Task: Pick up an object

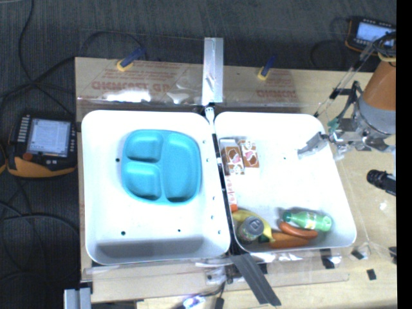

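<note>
The right bin (290, 179) holds the loose objects. A brown and red snack pack (239, 156) lies at its far left. Along the near wall lie a green bottle (308, 221), an orange carrot-like piece (293, 237) under it, and a yellow item with a grey round cap (251, 227). My gripper (313, 143) hangs over the bin's far right corner, well away from all of these, with nothing seen in it. The grey arm with its orange band (380, 89) comes in from the right.
The left bin (103, 224) holds a blue divided plate (161, 165). A thin red and white strip (230, 192) lies along the wall between the bins. Handheld screens sit at the far left (45, 140) and the top right (370, 32). Cables run over the dark floor.
</note>
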`<action>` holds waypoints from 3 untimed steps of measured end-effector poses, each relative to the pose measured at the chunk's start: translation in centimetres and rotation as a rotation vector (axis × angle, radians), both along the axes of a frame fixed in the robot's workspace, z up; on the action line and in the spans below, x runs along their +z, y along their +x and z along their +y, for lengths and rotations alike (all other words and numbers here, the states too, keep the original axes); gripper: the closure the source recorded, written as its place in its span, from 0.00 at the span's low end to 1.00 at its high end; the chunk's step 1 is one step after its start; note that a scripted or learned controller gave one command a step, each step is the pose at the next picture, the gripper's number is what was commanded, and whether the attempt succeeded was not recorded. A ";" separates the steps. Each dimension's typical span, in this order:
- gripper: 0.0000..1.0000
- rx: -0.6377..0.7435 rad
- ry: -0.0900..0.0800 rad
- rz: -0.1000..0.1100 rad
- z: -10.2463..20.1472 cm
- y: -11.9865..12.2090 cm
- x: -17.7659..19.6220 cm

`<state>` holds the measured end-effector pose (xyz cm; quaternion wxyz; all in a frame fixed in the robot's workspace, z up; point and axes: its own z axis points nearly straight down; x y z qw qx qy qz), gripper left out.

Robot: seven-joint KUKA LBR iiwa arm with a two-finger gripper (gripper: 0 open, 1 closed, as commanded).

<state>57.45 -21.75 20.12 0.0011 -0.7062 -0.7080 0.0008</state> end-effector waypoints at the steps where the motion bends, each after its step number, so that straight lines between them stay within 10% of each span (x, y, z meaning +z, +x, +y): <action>1: 0.00 -0.058 -0.003 -0.002 -0.6 3.9 5.7; 2: 0.00 0.075 -0.001 0.000 4.1 4.8 -4.1; 3: 0.00 0.001 0.004 -0.008 0.7 3.4 -10.5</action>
